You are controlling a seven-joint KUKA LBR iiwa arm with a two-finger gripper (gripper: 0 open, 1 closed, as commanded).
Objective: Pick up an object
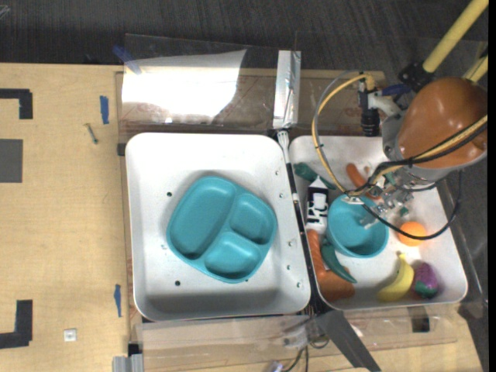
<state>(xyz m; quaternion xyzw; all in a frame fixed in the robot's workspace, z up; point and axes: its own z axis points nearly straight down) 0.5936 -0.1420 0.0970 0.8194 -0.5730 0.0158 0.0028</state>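
Two bins stand side by side on the bench (54, 231): the left bin (147, 161) holds a divided plate (222, 227) near its middle. In the right bin (449, 285), a bowl (356, 235) sits centrally, with the gripper (385, 200) over its far-right rim. A banana (397, 279) lies near-right of the bowl, a round fruit (411, 230) to the bowl's right.

A pale wooden desk (54, 231) is lying under bright light, dark grey floor (232, 6) is stretching behind it, and glare is bouncing off a clear panel (182, 87).

Bright overhead light — hard glare on the clear sheet (182, 87), slightly soft focus.
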